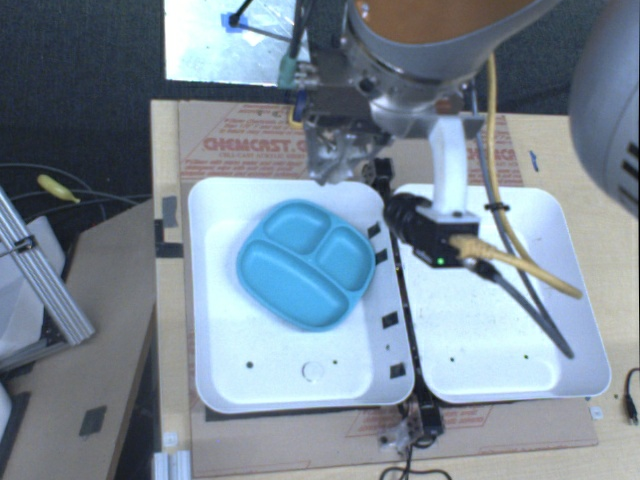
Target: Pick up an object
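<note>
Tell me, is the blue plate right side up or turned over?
Right side up: the blue plate shows its three hollow compartments facing up, lying inside the bin on the view's left.

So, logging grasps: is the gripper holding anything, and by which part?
Nothing: the gripper hangs at the left bin's far rim, apart from the blue plate.

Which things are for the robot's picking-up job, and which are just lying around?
For the job: gripper, blue plate, left bin that the plate lies in.
Just lying about: right bin, cardboard sheet under the bins, metal frame at the left edge.
</note>
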Motion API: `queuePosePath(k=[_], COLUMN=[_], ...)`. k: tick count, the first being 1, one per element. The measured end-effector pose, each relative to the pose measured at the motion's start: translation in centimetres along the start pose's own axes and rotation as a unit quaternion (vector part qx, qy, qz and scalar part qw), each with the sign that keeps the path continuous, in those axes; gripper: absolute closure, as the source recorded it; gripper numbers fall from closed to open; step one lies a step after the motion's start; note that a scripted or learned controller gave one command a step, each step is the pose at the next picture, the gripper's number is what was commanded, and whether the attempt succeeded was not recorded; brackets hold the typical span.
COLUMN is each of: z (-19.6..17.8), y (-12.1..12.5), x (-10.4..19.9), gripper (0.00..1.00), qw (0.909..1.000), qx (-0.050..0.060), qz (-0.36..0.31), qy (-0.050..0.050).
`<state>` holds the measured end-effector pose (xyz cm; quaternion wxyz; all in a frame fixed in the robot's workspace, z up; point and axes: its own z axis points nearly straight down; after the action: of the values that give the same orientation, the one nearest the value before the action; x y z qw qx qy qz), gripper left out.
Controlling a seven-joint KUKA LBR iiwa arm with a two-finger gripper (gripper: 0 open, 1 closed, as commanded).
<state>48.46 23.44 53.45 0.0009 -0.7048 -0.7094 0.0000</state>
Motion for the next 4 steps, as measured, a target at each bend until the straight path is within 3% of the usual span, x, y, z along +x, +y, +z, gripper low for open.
queuePosePath(k=[1,2,3,4], z=[5.1,11.0,-0.8,-0.1], y=[0.2,0.6,6.3,-0.1], x=[-4.9,0.2,-2.0,0.2], gripper=[1.0,1.0,1.0,1.0], qw=[1.0,1.0,1.0,1.0], qx=[0.001,0.001,-0.008,-0.001], qz=[0.005,0.0,0.004,-0.001], qy=[-0.001,-0.001,0.002,0.001])
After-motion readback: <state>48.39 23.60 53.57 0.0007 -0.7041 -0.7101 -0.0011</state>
